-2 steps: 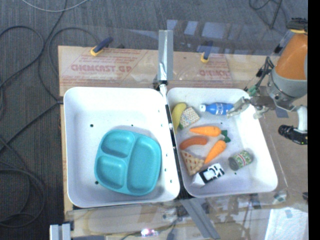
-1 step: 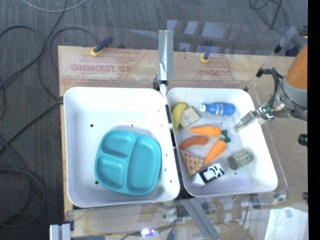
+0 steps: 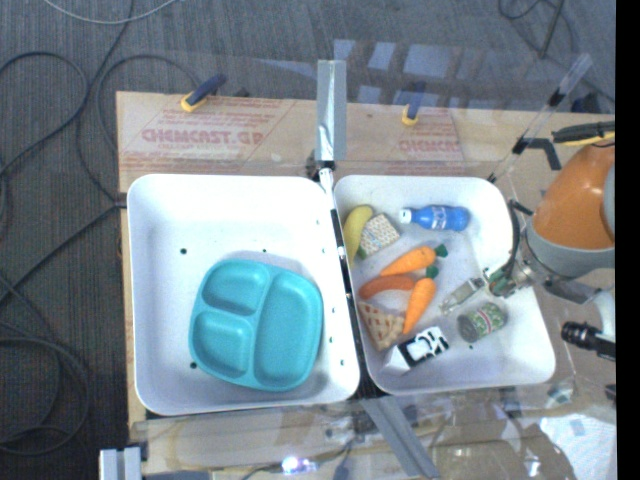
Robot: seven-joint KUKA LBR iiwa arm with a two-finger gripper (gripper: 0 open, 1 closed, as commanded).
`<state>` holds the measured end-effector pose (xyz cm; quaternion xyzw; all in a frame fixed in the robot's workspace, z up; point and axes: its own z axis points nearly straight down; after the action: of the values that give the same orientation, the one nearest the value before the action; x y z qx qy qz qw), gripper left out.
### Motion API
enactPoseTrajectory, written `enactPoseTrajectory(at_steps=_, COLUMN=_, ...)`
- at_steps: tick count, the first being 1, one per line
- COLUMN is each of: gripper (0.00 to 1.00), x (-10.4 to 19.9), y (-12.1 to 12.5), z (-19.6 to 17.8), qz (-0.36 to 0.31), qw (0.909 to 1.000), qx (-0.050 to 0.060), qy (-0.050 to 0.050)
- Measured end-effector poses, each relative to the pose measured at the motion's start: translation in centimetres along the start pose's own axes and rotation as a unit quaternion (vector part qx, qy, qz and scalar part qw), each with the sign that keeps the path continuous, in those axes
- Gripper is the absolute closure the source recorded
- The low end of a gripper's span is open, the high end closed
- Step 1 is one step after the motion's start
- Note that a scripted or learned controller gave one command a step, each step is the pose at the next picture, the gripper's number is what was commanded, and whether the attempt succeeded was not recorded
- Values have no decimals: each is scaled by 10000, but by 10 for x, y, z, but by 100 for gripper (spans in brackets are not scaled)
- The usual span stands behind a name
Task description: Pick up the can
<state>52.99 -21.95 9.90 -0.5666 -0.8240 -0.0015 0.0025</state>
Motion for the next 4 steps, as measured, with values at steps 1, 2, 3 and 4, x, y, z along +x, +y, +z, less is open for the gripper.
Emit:
enactPoseTrajectory(at_steps=1, gripper=0, x=-8, y=14, z=-142, qz=399, qw=9992, qx=-5, qy=-40)
enactPoseTrajectory(at_steps=2, gripper=0, x=17, y=-24, z=8, qz=1409, qw=9900, qx=-47, qy=40)
enactPoseTrajectory(at_steps=3, gripper=100, x=13, y=-24, z=-2, qz=1423, qw=9898, qx=-66, qy=-26)
enactPoseTrajectory(at_steps=4, gripper=0, x=15, y=-23, z=-2, qz=1409, qw=9900, qx=-57, qy=-2)
